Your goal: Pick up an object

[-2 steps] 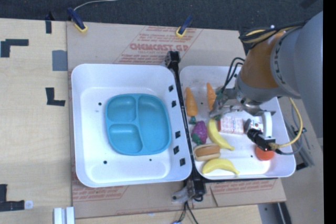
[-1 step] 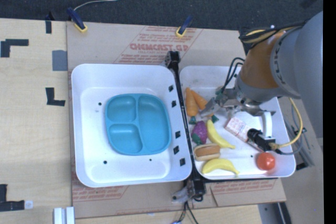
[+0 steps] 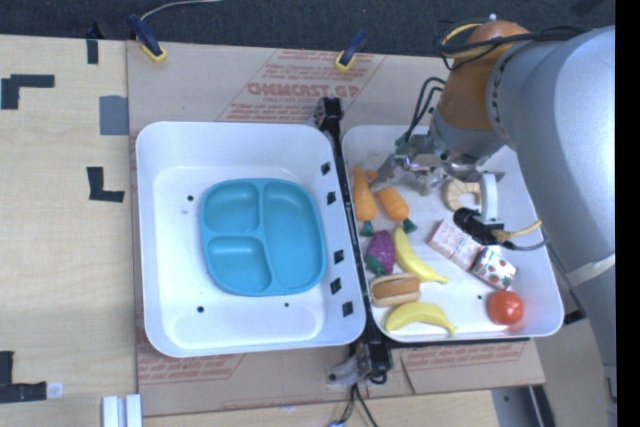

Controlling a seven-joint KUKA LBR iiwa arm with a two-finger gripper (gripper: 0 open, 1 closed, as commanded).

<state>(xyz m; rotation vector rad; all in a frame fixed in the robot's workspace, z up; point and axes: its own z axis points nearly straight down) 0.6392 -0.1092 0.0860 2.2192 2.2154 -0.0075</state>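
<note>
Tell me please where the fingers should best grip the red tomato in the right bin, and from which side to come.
Grip the tomato across its round middle, coming straight down from above. It sits near the right bin's corner wall, so a sideways approach looks blocked; its left side, toward the lower banana, seems free.

From my remote station I log 1 arm (image 3: 570, 135): broad, smooth, light-grey rounded casing. An orange band (image 3: 478, 90) rings it above the wrist. Thin dark and yellowish cables (image 3: 455, 37) loop beside the band. The gripper (image 3: 425, 170) is dull metal-grey, with a black fitting nearby.
</note>
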